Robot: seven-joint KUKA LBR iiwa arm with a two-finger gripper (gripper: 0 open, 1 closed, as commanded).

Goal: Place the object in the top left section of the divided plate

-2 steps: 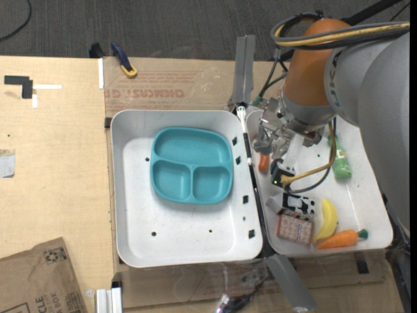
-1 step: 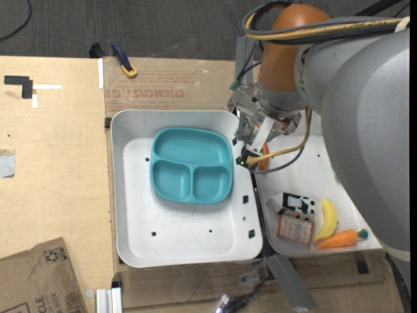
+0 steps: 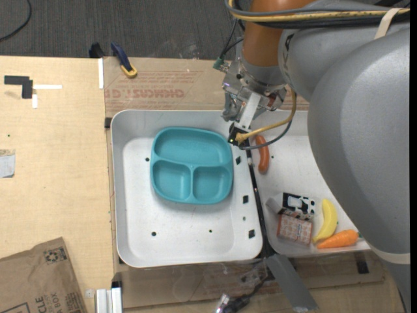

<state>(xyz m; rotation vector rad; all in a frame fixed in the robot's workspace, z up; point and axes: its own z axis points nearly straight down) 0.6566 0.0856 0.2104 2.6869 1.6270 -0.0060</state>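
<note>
A teal divided plate (image 3: 191, 164) lies in the upper middle of the left bin (image 3: 133, 230), with one wide section at the back and two smaller ones at the front. All three sections are bare. My gripper (image 3: 236, 117) hangs over the wall between the two bins, just off the plate's back right corner. An orange-red sausage (image 3: 262, 156) lies in the right bin (image 3: 293, 171), just right of and below the gripper. The wrist hides what is between the gripper's tips.
At the front of the right bin lie a banana (image 3: 328, 219), a carrot (image 3: 339, 240), a small brownish box (image 3: 295, 228) and a black-and-white item (image 3: 300, 204). The arm covers the right bin's back and right side. Cardboard (image 3: 169, 87) lies behind the bins.
</note>
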